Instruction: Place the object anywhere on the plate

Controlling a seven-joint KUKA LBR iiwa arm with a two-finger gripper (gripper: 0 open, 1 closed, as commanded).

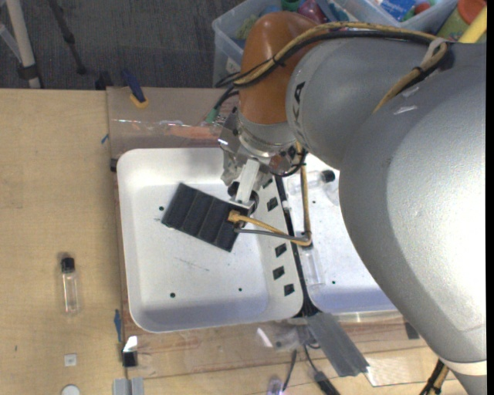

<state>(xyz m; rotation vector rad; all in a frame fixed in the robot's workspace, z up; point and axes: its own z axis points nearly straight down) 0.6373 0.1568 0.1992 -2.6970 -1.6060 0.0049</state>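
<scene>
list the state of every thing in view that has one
black ribbed slab: lying flat and tilted in the left bin, one end at the gripper
gripper: low over the slab's right end
small clear vial: lying on its side on the bench, outside the bins
right bin: largely covered by the arm

Arm (386,154) body blocks most of the right bin (340,270); only its left strip shows. Arm runs off frame at 3 and 5 o'clock. Gripper (241,202) fingertips too small against the dark plate (199,216) to read. Plate's 3 o'clock corner sits under the gripper. Clear tote (340,19) at 12 o'clock cut by the top edge, contents blurred.
</scene>
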